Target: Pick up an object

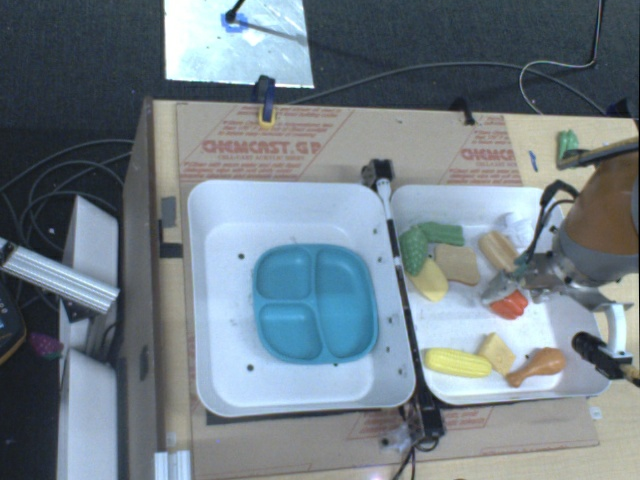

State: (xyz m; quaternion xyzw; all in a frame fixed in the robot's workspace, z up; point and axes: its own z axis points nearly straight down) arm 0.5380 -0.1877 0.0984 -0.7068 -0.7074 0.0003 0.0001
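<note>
The right bin [470, 208] holds several toy foods: a green vegetable [428, 238], a yellow fruit [432, 282], a tan bread slice [459, 264], a tan roll [496, 248], a corn cob [458, 363], a small yellow wedge [495, 351] and a brown drumstick [538, 365]. A small red piece [510, 306] lies near the bin's right side. My gripper [508, 288] hangs low directly over the red piece, at its upper edge, partly covering it. The grey and orange arm [600, 218] comes in from the right.
The left bin [230, 218] holds a blue divided plate [315, 301]. A black clip [378, 174] sits on the rim between the bins. Cardboard surrounds both bins, and cables run across the floor beyond.
</note>
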